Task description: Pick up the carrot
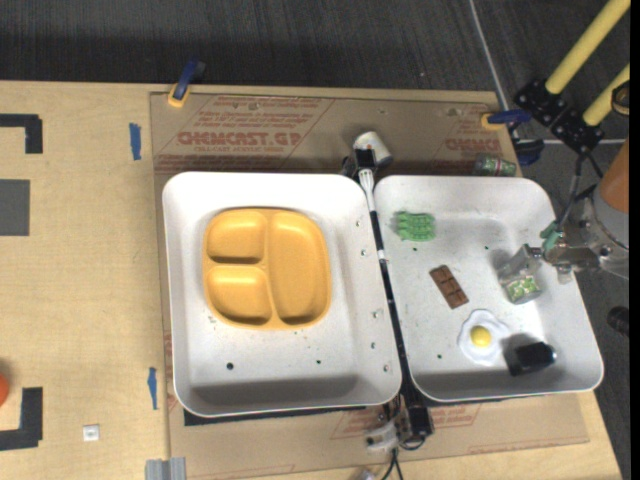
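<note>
Camera view: gripper (537,259) low over right bin's (588,366) right side, open or shut impossible to tell. Orange lump (3,389) at far left, possibly the carrot, well apart. Approach step, judging so; next, reposition above carrot.

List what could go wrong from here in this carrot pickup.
1. The gripper sits low in the right bin beside a small greenish item, so it may close on the wrong thing.
2. Nothing in that bin clearly looks like a carrot. The only orange thing lies at the bench's far left edge, likely beyond reach.
</note>
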Available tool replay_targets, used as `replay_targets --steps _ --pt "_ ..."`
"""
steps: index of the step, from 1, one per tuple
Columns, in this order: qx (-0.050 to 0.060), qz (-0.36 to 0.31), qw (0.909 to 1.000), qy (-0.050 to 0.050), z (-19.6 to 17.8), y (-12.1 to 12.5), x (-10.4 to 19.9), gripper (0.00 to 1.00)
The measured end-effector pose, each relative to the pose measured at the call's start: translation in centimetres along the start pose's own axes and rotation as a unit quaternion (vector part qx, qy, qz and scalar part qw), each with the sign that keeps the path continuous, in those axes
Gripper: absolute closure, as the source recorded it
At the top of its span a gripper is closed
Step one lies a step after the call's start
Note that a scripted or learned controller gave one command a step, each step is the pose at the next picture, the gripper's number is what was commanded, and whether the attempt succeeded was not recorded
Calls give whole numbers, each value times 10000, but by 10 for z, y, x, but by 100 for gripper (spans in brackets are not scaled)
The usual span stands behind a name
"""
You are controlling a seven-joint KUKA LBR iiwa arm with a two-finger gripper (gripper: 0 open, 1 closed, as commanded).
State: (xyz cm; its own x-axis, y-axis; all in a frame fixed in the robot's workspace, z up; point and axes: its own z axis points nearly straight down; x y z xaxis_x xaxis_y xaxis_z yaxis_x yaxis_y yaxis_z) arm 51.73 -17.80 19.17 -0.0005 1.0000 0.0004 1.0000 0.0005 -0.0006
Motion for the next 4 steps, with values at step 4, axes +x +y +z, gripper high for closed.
replay_targets --steps 4 --pt "-1 456 9990 0 7 -38 248 0"
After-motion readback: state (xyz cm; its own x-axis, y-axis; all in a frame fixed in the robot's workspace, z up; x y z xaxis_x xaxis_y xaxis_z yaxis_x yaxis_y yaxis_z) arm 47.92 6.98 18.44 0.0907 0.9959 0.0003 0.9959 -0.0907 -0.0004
